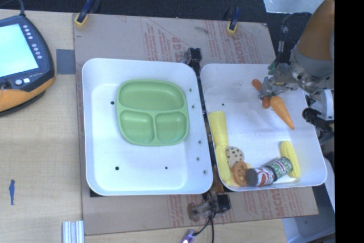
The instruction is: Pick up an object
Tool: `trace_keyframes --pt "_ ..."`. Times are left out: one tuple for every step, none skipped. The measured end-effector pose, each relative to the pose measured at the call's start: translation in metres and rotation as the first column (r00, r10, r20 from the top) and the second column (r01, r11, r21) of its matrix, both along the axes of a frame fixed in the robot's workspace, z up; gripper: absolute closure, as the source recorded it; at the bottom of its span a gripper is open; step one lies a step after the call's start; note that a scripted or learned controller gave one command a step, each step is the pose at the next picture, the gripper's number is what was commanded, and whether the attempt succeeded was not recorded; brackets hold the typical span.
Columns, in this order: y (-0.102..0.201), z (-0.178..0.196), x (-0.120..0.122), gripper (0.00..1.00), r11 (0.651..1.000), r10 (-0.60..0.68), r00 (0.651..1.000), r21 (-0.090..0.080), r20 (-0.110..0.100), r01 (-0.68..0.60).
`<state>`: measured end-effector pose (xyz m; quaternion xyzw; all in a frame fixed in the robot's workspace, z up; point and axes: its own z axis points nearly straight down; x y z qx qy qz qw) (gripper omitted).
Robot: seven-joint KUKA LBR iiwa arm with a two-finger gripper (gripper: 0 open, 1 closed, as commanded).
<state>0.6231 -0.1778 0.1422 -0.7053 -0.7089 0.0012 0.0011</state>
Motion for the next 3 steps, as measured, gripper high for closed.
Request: trace_keyframes --pt "-0.035 0.018 -0.058 1.00 1.000 -0.002 1.000 0.000 -0.001 0.002" --pt "-0.025 0.006 0.022 1.00 1.000 -0.002 1.000 0.001 0.001 0.002" --pt "0.020 0.028 0.033 1.00 1.000 -0.001 1.000 0.001 0.002 0.001"
